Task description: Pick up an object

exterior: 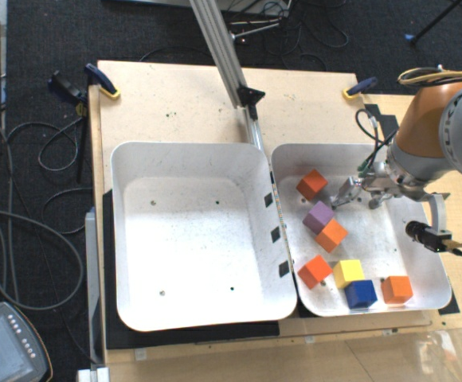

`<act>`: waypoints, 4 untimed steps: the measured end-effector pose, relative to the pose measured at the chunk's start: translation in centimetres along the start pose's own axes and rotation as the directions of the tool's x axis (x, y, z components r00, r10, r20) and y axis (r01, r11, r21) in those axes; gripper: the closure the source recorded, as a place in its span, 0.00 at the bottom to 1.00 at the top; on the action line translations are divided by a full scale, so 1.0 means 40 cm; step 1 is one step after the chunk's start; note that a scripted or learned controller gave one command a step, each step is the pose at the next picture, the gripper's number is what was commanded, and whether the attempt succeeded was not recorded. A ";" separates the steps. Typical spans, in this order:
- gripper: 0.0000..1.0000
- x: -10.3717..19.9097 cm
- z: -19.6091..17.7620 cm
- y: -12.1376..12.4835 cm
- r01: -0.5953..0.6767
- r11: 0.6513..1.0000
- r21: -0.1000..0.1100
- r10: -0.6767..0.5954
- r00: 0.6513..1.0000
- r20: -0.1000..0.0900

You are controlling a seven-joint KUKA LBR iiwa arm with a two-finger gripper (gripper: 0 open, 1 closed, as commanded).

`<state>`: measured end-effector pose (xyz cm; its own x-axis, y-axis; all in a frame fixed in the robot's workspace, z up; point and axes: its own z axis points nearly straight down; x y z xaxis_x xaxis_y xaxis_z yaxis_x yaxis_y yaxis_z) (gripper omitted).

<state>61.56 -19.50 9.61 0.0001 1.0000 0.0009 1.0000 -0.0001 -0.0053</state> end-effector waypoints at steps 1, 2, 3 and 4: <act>1.00 -0.002 -0.036 0.005 0.000 1.000 -0.008 0.000 1.000 0.003; 1.00 -0.005 -0.196 0.004 0.001 1.000 -0.013 -0.001 1.000 0.004; 1.00 -0.026 -0.336 0.021 0.003 1.000 -0.014 -0.003 1.000 0.005; 1.00 -0.027 -0.471 0.025 0.003 1.000 -0.014 -0.003 1.000 0.005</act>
<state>62.66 -20.59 28.45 -0.0028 1.0000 -0.0036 1.0000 0.0028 0.0084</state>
